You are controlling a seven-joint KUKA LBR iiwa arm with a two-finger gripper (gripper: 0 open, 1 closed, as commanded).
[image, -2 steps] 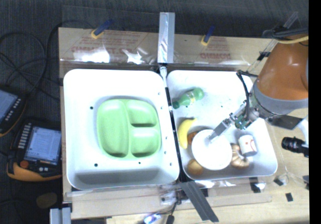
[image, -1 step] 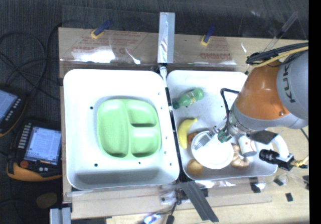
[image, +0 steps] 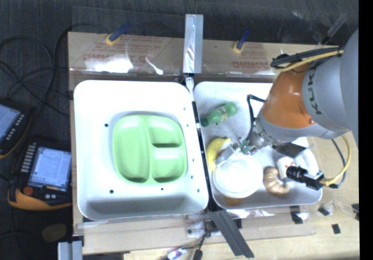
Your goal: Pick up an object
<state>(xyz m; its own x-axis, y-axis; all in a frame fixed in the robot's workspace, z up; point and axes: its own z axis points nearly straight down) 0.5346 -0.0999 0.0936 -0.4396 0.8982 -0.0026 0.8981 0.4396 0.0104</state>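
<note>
- Seen from above at a slant: two shallow white plastic bins side by side on a wooden tabletop point(image: 81, 49), kept apart by a thin dark divider so each bin's contents stay put
- The left white bin point(image: 93, 101) carries one thing, a pale green plastic tray with three compartments point(image: 150, 148), lying flat in the middle
- The right white bin point(image: 233, 91) is the crowded one – the likely source for a pick
- In it: a green plastic bottle point(image: 218, 114) on its side near the divider, a yellow banana-shaped item point(image: 215, 149) below it, a round white bowl point(image: 236, 176) at the front, and a tan curved pastry-like toy point(image: 274, 182) just beside the bowl
- The grey arm with its orange band point(image: 288, 107) reaches in from the right, bent down over the right bin
- Its pincer point(image: 246, 147) sits low between the banana shape and the bowl's upper rim – whether it is spread or pressed together cannot be told, and nothing is visibly held
- Judged from this, the grasp is not yet made
</note>
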